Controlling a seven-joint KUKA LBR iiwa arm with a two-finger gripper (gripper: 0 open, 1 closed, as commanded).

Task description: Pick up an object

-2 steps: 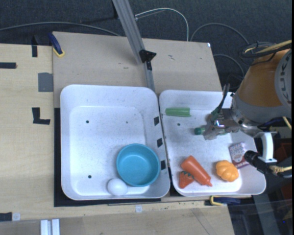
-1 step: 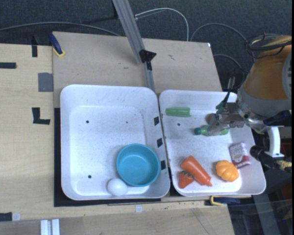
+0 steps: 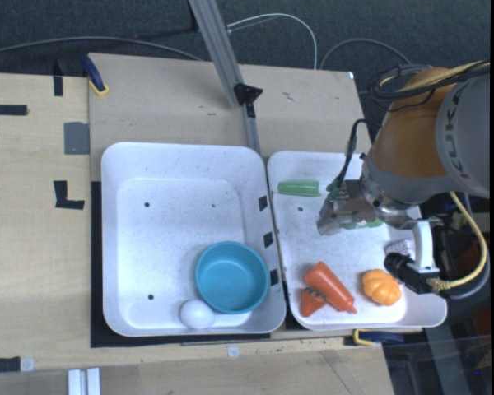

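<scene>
Pale wood surface [image 3: 33, 245] spreads well left of end effector [image 3: 333, 220], black tape marks [image 3: 66, 196] on it. Dark grey carpet floor [image 3: 82, 15] beyond, cables [image 3: 288, 23] trailing. Even light.

The claw [image 3: 336, 218] hangs over the right bin [image 3: 290, 257], just below a green stick [image 3: 298, 188], above the carrot [image 3: 330, 286].

Grey pole [image 3: 216, 39] slanting over the bench [image 3: 165, 105] (blue clamp [image 3: 93, 73] at its corner)
</scene>
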